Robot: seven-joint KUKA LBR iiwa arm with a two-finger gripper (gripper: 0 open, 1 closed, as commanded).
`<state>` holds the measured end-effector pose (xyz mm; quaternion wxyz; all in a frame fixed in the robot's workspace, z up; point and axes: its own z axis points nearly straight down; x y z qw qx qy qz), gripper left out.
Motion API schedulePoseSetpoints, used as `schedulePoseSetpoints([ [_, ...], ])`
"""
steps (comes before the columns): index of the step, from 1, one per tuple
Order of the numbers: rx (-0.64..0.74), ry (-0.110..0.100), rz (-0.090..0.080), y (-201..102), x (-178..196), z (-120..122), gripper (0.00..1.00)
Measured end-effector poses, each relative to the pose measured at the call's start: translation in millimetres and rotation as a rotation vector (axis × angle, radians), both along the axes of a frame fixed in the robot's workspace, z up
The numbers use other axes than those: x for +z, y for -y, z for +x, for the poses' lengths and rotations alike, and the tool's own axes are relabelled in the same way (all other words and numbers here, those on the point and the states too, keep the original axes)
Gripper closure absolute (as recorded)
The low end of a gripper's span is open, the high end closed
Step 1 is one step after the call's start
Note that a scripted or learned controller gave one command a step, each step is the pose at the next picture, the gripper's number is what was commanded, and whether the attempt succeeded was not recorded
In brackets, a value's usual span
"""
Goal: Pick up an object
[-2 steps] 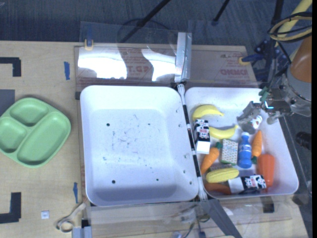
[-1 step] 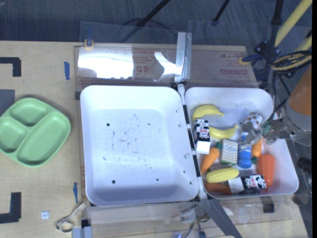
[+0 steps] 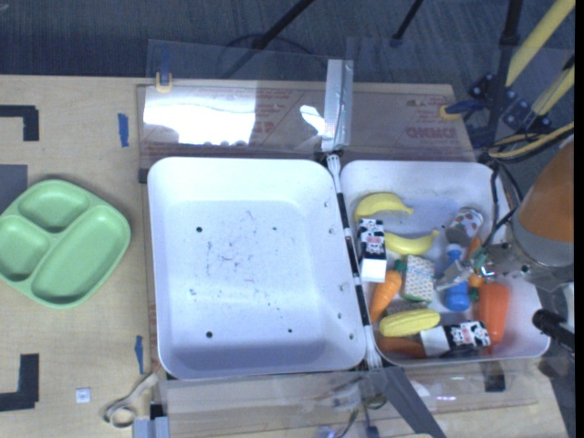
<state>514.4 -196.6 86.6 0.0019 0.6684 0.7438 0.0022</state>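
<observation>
Arm reaches in from the right; orange band sits over the right bin edge. Hand is low in the clutter on that bin's right side, close by a blue piece and an orange carrot. Can't tell from this angle whether the hand has anything, or what state it's in; too small and cluttered there.

Candidates all sit in the right bin: two bananas up top, a corn cob lower down, a second carrot, a cow-print box, a checkered piece, a bottle along the bottom wall. Left bin has only scuff marks. Green tray rests on the surface, well apart.

Risks, as judged:
- Items packed touching each other, so a close could catch two, or wedge on an edge and slip.
- Rounded plastic produce likely squirts out of a pinch.
- Hand is near the right wall; a grasp there may jam against it.
- Lifting may drag neighbours along.
</observation>
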Motion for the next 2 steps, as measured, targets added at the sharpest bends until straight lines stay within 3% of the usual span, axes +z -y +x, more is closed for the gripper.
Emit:
schedulePoseSetpoints([
  [1, -0.001, 0.004, -0.002, 1.1, 11.1, 0.8, 1.0],
  [2, -0.133, -0.006, 0.0, -28.4, 97.9, -10.7, 1.0],
])
